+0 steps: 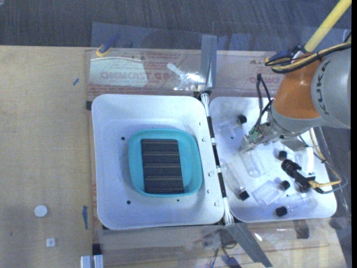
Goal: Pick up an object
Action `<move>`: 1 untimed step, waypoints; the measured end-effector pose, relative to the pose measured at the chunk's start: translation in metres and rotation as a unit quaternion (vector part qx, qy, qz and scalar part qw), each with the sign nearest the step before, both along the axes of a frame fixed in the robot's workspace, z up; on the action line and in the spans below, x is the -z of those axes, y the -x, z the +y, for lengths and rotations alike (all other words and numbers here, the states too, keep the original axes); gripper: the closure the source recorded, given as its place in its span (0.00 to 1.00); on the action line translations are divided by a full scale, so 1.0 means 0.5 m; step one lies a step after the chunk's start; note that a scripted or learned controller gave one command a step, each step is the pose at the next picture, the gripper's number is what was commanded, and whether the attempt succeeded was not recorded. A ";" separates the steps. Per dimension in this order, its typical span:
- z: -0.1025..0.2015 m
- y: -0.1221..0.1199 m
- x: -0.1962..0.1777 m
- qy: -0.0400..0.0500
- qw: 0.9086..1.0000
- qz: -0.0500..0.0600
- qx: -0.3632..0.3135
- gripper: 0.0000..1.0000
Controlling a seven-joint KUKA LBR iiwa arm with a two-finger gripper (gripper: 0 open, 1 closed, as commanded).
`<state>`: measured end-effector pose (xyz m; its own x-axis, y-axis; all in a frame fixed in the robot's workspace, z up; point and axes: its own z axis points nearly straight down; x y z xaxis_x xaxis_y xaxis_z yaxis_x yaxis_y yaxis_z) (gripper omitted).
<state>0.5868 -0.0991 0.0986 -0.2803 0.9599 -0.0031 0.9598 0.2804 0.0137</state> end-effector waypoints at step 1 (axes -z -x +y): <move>0.000 0.000 0.000 0.000 1.000 0.000 0.000 0.00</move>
